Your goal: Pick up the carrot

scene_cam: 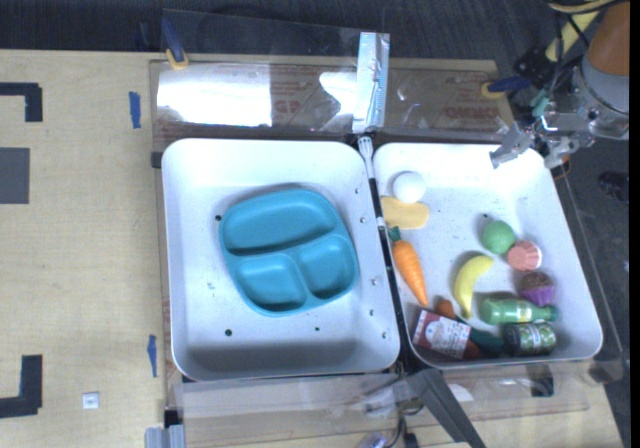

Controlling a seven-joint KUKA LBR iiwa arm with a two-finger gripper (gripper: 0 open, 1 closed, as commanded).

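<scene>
The carrot (411, 273), orange with a small green top, lies along the left side of the right bin (578, 266), close to the wall between the two bins. Its tip points toward the bin's front. My gripper (522, 141) hangs over the back right corner of that same bin, well away from the carrot, up and to the right of it. Nothing hangs beneath the gripper.
Around the carrot lie a yellow piece (405, 213) and a white egg (407, 184) behind it, and a banana (468, 281) to its right. Further off are a green lime (498, 235), a pink fruit (524, 256), bottles (512, 311) and a red-labelled item (445, 334). A blue divided plate (288, 248) sits in the left bin (190, 236).
</scene>
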